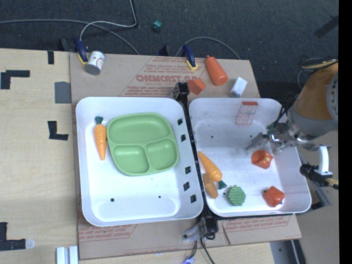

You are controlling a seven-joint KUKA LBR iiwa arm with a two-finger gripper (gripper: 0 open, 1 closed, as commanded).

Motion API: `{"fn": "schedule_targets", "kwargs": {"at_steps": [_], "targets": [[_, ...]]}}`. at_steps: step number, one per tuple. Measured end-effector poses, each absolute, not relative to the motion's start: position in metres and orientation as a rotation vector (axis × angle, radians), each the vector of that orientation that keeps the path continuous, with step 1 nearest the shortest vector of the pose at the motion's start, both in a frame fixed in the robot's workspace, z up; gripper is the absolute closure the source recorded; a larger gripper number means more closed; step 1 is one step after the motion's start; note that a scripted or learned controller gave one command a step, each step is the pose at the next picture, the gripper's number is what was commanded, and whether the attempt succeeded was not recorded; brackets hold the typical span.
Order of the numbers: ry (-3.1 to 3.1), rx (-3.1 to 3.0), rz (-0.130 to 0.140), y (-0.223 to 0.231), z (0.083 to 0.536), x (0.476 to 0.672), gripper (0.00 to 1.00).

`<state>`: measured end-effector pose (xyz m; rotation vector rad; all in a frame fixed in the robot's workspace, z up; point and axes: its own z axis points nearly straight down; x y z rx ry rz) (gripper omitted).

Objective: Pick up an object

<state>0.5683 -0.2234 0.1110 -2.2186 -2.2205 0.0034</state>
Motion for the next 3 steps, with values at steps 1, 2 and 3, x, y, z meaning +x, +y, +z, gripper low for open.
{"fn": "schedule_targets", "kwargs": {"at_steps": [1,2,3], "targets": [[-2.227,-2.221,-0.003,-0.214,0.087,0.625,0.00],[-2.226,-2.225,-0.002,-0.224,0.087,0.554,0.00],[-2.229,-2.226,-0.003,-0.225,0.098,0.555,1.00]]}}
